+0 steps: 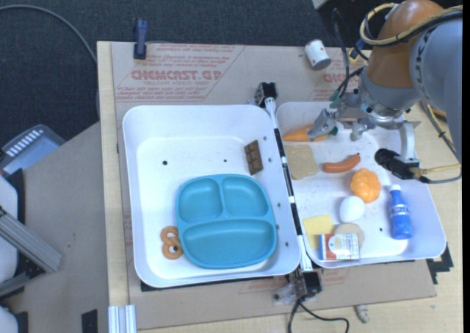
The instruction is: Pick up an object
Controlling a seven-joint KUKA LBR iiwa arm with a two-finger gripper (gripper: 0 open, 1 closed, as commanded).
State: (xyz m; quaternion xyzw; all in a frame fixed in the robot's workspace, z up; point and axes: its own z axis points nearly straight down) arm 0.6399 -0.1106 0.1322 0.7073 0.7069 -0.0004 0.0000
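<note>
arm (433, 45) upper right of frame: rounded grey shell | glossy orange band (400, 41) above wrist, dome-shaped | grey metal wrist flange beneath band | thin black and yellow cables looping along orange section | claw (339, 124) small, silver-grey metal with dark fittings | black cylindrical part at right, cable attached

Glossy white plastic bins (147, 148); smooth matt blue plastic tray (224, 217).

An orange carrot (297, 134) lies flat at the right bin's (433, 232) far-left corner. Its thick end sits by the gripper's metal parts (contact unclear).
</note>
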